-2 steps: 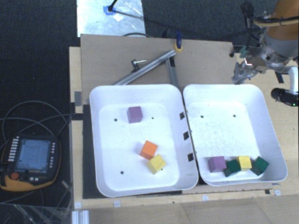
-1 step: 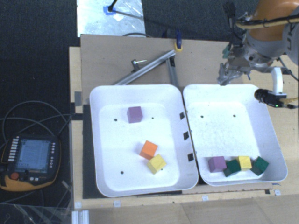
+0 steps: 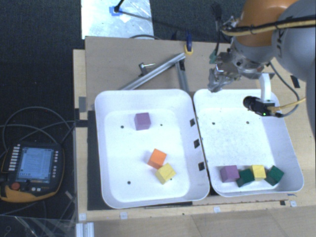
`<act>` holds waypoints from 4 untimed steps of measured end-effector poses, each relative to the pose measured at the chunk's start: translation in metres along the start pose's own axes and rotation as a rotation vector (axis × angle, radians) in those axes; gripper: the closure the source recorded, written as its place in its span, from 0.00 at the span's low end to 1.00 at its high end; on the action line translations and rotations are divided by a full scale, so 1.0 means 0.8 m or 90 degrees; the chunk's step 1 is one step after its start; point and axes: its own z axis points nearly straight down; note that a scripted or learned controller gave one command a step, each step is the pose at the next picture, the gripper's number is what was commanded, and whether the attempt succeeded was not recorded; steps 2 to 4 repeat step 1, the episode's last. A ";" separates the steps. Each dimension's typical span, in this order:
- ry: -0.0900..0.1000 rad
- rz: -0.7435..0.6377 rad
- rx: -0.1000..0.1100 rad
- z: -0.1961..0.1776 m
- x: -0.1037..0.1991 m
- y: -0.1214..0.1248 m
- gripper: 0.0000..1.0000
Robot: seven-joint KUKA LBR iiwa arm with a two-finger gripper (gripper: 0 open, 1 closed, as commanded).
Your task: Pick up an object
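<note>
With finger spacing impossible to tell, the gripper (image 3: 217, 84) above the right bin (image 3: 289, 147)'s far rim should descend squarely over one block.

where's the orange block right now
In the camera view, the orange block lies in the left bin, touching the yellow block and nearer the camera than the purple block.

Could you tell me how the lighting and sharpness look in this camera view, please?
Camera view: even, soft light, with faint shadows beside the orange block; the left bin is nearly blown out white; glare on the foil sheet at the top; the gripper and arm look slightly blurred; overall resolution is coarse.
</note>
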 end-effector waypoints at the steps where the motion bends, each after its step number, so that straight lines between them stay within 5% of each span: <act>1: 0.000 0.000 0.001 0.027 0.071 -0.005 1.00; 4: 0.000 0.000 0.001 0.027 0.071 -0.005 1.00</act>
